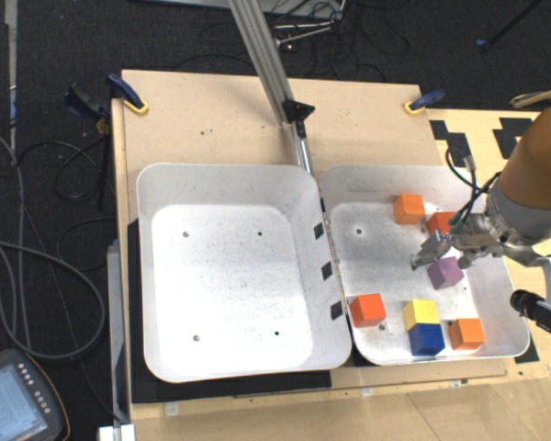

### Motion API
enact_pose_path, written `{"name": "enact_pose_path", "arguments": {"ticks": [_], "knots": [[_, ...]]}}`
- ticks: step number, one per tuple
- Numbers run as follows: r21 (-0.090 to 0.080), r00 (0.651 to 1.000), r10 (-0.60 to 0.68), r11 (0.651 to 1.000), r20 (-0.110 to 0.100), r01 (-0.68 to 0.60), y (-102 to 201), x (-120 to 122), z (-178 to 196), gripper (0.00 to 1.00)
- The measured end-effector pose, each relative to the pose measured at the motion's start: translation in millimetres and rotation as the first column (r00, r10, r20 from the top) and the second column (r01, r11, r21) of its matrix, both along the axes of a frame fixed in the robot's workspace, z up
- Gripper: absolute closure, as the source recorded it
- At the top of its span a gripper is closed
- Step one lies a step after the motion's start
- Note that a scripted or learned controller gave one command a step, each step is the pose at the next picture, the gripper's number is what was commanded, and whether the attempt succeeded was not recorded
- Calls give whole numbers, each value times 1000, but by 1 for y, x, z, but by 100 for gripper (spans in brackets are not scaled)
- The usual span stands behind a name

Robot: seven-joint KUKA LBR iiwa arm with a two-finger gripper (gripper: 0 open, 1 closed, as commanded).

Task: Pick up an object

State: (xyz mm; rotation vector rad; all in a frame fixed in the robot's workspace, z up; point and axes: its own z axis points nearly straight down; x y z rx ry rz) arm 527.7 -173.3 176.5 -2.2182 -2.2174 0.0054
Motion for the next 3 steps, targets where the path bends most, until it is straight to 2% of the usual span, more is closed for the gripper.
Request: {"name": "enact_pose_path", "arguments": {"ticks": [1, 2, 3], "knots": [[-1, 1000, 0, 1000, 5, 0, 7, -1, -44, 0], [-10, 1000, 0, 1000, 27, 1, 4, 5, -53, 0], [-8, 1000, 2, 1000, 27, -1, 5, 5, -45, 100]]}}
